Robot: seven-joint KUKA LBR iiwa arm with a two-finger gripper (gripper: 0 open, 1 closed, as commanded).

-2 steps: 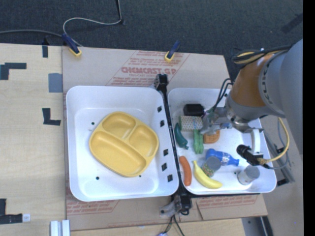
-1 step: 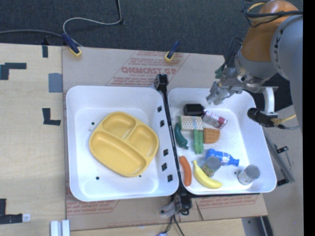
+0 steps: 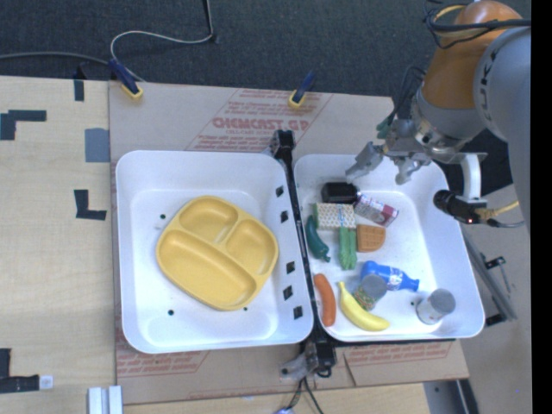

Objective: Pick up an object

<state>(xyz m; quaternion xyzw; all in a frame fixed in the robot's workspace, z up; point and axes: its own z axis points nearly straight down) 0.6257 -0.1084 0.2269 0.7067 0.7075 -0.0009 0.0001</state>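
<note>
Currently the grey two-finger pincer [image 3: 385, 163] hangs spread and empty above the right white bin [image 3: 448, 231]; best lowered straight over the small black block [image 3: 339, 193], centred before closing.

High fixed camera, slanted down, bins [image 3: 129, 257] roughly centred

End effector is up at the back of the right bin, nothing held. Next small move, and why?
Probably come down and forward toward the black object. The end effector hangs open above the right bin's far edge with nothing between its fingers, and that object lies nearest, beside the clutter rather than under it.
</note>
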